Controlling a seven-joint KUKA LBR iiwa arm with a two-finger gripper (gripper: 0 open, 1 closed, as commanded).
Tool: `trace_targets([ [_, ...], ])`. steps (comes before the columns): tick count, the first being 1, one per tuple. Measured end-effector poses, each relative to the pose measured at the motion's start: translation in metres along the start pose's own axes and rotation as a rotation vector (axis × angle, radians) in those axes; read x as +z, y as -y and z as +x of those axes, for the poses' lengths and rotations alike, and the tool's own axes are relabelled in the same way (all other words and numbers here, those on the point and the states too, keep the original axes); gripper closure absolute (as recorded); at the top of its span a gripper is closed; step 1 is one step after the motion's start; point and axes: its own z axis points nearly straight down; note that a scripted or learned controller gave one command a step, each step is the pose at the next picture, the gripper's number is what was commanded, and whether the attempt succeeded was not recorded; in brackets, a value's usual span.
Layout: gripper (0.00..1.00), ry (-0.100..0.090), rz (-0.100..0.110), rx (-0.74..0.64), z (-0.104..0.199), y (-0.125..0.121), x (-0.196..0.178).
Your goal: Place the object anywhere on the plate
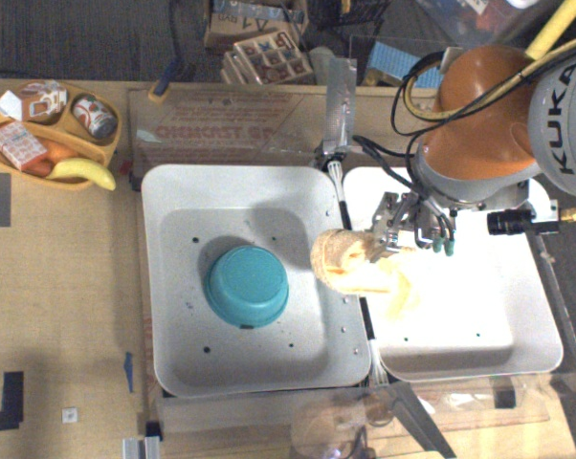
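A teal round plate (248,285) lies upside-down-looking in the middle of the left bin (173,208). My gripper (377,246) hangs over the left edge of the right bin (518,342), shut on a tan and yellow object (343,261). That object is blurred and sits over the ridge between the two bins, to the right of the plate and apart from it. A faint yellow smear (399,296) trails below it on the right bin's floor.
A yellow tray (11,156) with a banana and other toy food stands at the far left of the bench. Cables and boxes crowd the back edge. A metal post (340,113) rises behind the ridge between the bins.
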Motion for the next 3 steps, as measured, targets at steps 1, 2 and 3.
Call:
trace_targets([
  [1, 1.0, 0.0, -0.001, -0.185, -0.007, -0.061, -0.007],
  [2, 1.0, -0.001, -0.002, -0.186, -0.025, -0.113, -0.013],
  [3, 1.0, 0.0, -0.003, -0.188, -0.027, -0.166, -0.017],
])
